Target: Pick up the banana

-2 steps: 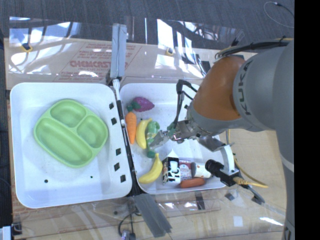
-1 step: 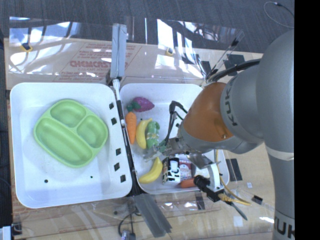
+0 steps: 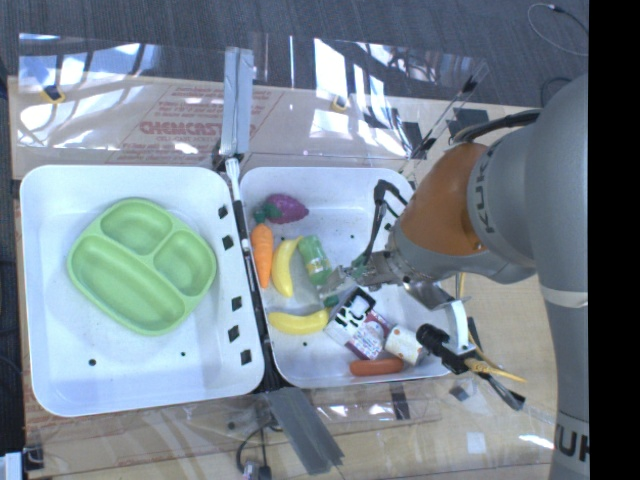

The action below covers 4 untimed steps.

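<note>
Two yellow bananas lie in the right bin [image 3: 330,190]. One banana [image 3: 285,267] stands lengthwise between an orange carrot [image 3: 262,254] and a green bottle [image 3: 314,258]. The other banana [image 3: 299,320] lies crosswise near the bin's front left. My gripper [image 3: 347,311] reaches down from the orange-banded wrist [image 3: 440,218] into the middle of this bin. It sits just right of the crosswise banana's tip and below the green bottle. I see nothing held in it.
A purple fruit [image 3: 284,208] lies at the back left of the right bin. A red and white packet [image 3: 368,337], a white bottle [image 3: 405,344] and a red sausage [image 3: 377,367] crowd the front right. The left bin [image 3: 40,368] holds a green divided plate [image 3: 142,264].
</note>
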Motion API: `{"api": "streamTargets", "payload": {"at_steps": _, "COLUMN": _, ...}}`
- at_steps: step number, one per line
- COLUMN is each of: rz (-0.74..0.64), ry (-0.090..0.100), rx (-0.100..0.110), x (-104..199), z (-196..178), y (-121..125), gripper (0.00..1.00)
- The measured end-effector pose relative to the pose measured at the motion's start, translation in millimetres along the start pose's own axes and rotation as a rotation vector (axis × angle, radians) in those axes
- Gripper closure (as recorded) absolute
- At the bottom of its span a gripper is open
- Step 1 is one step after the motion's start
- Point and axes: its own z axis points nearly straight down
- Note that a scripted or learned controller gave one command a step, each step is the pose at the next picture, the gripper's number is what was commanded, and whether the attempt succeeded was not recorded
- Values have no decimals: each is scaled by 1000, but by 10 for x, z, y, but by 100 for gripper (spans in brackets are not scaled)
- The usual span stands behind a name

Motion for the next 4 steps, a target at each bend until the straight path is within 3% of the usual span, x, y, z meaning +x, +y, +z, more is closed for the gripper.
{"api": "streamTargets", "payload": {"at_steps": 1, "rz": -298, "ry": 17, "rx": 28, "x": 109, "z": -781, "y": 709, "gripper": 0}}
{"api": "streamTargets", "payload": {"at_steps": 2, "rz": -206, "ry": 17, "rx": 31, "x": 702, "z": -1304, "y": 60, "gripper": 0}}
{"api": "streamTargets", "payload": {"at_steps": 3, "rz": -422, "ry": 21, "rx": 32, "x": 762, "z": -957, "y": 267, "gripper": 0}}
{"api": "streamTargets", "payload": {"at_steps": 4, "rz": -396, "ry": 22, "rx": 33, "x": 635, "z": 144, "y": -127, "gripper": 0}}
